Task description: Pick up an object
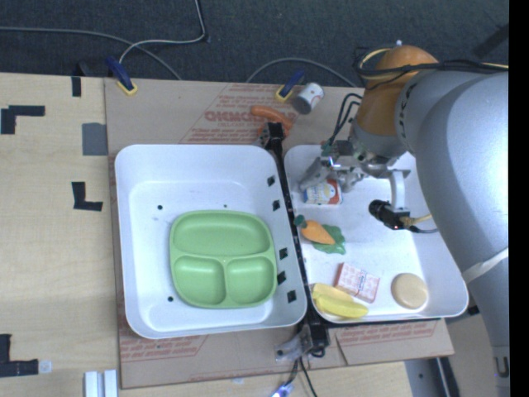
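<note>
Camera view: arm [463, 155] fills the right, gripper [331, 172] lowered into the right bin [442, 304] at frame centre-right, over a small red-and-white carton [321, 193] (grip state: cannot tell). Approach step, I judge; next calls for closing squarely, then lifting. Carrot [321, 233] lies just below.
</note>
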Controlling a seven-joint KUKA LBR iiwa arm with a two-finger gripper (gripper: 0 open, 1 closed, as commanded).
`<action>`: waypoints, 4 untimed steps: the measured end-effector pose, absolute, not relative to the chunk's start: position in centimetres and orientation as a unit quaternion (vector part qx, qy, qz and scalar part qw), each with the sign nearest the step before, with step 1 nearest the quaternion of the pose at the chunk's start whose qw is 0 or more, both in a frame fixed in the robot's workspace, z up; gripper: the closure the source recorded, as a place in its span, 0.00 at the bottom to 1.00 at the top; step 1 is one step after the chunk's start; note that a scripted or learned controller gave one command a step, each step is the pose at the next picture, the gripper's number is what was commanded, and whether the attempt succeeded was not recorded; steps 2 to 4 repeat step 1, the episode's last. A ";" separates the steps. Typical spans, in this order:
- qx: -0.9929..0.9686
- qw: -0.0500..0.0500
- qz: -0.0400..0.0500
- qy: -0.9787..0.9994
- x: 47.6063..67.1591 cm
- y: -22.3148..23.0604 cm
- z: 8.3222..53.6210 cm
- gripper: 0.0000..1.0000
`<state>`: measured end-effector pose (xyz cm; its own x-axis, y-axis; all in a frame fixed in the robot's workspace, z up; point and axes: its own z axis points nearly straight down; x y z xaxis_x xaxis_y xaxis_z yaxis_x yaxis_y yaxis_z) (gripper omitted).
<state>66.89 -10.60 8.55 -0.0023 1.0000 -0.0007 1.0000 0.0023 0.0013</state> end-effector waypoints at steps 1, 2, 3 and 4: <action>0.706 0.001 -0.001 0.708 66.9 -10.6 9.5 1.00; 0.706 0.001 -0.001 0.708 66.9 -10.6 9.5 1.00; 0.706 0.001 -0.001 0.708 66.9 -10.6 9.5 1.00; 0.706 0.001 -0.001 0.708 66.9 -10.6 9.5 1.00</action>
